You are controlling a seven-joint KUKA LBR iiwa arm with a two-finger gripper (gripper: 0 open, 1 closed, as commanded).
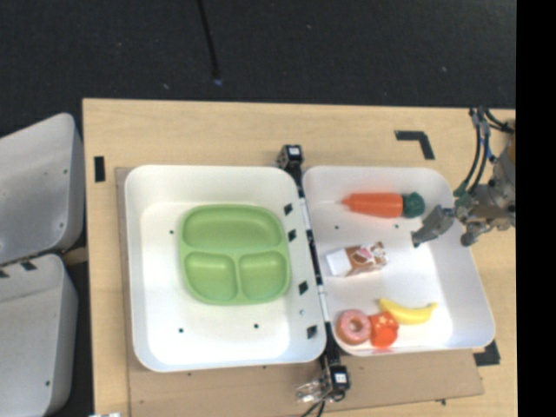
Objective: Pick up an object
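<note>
The right bin (452, 294) holds an orange carrot with a green top (375, 204) near its far wall. A small brown and white packet (356, 259) lies in the middle. A yellow banana (407, 311), a pink donut (353, 326) and a red toy fruit (383, 330) sit at the near edge. My gripper (450, 230) hovers at the bin's right side, just right of the carrot's green end. Its fingers are spread open with nothing between them.
A green divided plate (234, 253) lies in the left bin (148, 320). Black clips join the two bins along the middle seam (306, 259). Cables (482, 146) hang by the arm at the right edge.
</note>
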